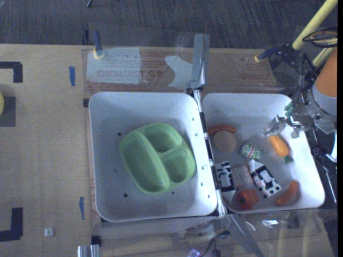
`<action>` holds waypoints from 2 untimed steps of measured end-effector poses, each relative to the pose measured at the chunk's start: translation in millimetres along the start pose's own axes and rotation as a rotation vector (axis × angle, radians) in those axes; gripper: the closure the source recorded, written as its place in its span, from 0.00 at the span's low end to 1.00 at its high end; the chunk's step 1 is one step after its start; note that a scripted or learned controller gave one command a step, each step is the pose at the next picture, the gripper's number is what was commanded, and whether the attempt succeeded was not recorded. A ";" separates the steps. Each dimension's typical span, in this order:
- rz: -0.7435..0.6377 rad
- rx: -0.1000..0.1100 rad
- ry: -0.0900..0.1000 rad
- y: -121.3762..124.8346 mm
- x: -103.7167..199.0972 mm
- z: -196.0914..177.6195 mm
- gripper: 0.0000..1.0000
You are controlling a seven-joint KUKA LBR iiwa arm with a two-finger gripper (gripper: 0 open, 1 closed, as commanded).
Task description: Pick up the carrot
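Observation:
The carrot (279, 145) is a short orange piece with a green end. It lies in the right bin (257, 105) near that bin's right wall. My gripper (284, 128) hangs just above and behind the carrot, and comes in from the right under the arm's orange band. Its two metal fingers (273, 127) stand spread apart and open, with nothing between them. The carrot rests on the bin floor, apart from the fingers.
The right bin also holds a red sausage (222, 128), a tan ball (225, 141), a small green-white can (250, 150), a black-and-white carton (266, 181), a red fruit (246, 198) and an orange-red piece (288, 193). A green divided plate (157, 157) lies in the left bin (107, 116).

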State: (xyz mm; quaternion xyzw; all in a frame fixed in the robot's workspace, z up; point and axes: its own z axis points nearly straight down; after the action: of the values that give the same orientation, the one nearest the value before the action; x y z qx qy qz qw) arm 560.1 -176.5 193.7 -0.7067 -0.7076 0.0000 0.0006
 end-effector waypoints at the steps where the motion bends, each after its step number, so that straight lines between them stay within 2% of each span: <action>1: 0.012 -0.011 0.010 21.8 -26.9 92.3 0.00; 2: 0.013 -0.011 0.004 21.5 -29.1 83.0 1.00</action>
State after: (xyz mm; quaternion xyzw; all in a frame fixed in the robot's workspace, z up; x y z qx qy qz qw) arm 581.5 -205.4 110.7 -0.7111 -0.7030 -0.0055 -0.0021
